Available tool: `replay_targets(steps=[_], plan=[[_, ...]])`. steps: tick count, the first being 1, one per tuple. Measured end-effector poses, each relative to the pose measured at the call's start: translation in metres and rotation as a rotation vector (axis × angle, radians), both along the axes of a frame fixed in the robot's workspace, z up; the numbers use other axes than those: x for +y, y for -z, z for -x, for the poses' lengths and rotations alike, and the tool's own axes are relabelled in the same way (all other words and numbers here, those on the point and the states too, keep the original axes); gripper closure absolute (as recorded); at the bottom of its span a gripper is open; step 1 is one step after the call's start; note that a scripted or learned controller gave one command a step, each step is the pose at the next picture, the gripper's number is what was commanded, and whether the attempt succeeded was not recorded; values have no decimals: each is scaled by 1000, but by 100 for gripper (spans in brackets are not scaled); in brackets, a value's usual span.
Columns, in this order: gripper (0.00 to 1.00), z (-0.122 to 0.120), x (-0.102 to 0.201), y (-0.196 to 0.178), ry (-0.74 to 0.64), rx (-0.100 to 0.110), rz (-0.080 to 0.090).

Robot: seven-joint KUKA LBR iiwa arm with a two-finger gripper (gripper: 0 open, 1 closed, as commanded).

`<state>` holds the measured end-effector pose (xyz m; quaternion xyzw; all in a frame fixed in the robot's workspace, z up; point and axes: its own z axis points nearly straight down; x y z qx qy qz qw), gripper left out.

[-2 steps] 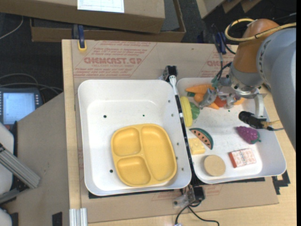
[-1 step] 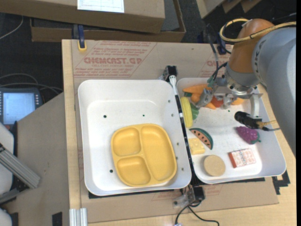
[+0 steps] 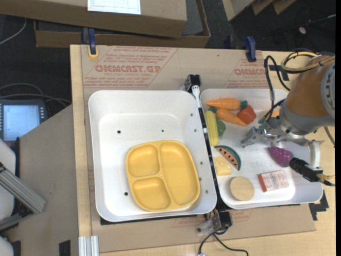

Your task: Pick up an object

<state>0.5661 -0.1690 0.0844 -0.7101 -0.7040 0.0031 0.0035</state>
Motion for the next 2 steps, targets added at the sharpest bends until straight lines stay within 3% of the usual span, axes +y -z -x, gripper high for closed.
replay_targets(steps=[1,2], plan=[[0,-52,34,-55,-14,-18,2],[0,-93,37,-14,-8,-12,4]])
